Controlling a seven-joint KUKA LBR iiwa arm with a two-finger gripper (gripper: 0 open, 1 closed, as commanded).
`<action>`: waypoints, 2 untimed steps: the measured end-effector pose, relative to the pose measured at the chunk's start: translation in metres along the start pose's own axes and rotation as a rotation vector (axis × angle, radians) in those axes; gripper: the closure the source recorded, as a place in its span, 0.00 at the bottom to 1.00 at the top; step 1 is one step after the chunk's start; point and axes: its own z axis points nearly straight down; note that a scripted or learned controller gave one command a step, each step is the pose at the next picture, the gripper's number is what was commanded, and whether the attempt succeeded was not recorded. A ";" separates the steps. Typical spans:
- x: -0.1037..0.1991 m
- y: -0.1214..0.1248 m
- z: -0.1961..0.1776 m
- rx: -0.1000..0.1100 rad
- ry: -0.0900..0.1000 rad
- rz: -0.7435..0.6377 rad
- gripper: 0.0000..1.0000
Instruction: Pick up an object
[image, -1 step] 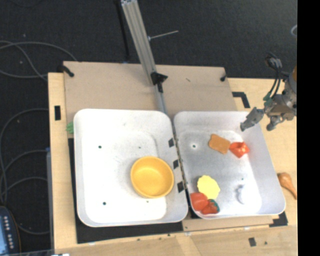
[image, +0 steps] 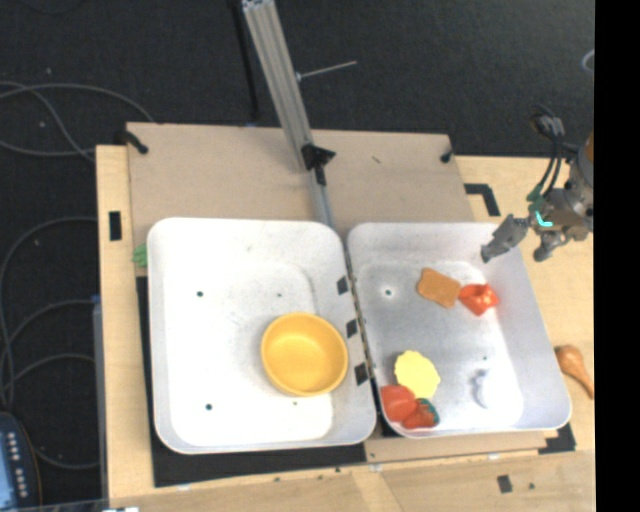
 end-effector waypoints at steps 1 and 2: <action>0.001 0.002 0.062 0.006 0.000 0.004 0.00; 0.008 0.000 0.122 0.006 0.000 0.005 0.00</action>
